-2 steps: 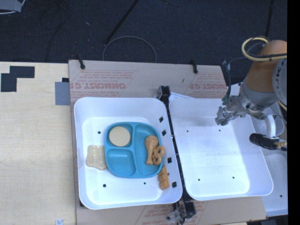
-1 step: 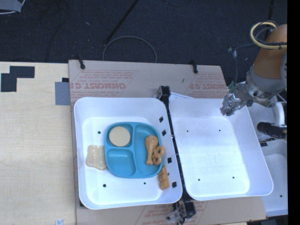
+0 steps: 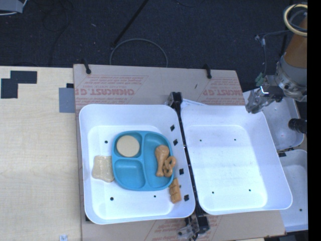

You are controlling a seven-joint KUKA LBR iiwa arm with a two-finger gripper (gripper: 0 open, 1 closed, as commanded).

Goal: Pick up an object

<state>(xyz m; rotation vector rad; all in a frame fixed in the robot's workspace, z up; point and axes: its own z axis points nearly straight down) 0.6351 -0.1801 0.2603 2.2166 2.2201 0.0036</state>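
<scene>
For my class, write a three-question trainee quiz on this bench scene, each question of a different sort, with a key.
1. True or false: the blue tray sits in the left bin.
2. Which item lies in the left bin beside the tray rather than on it? A) round cracker B) pretzel C) pale biscuit
3. Fill in: the gripper hangs near the ___ bin's far corner.

Key: 1 true; 2 C; 3 right.

A single fixed camera looks down at a slant from above the bench, far enough back to take in both shallow white plastic bins [image 3: 134, 113] side by side, the pale wooden benchtop [image 3: 35, 154] at left, and dark carpeted floor [image 3: 150, 24] (along the top).
</scene>
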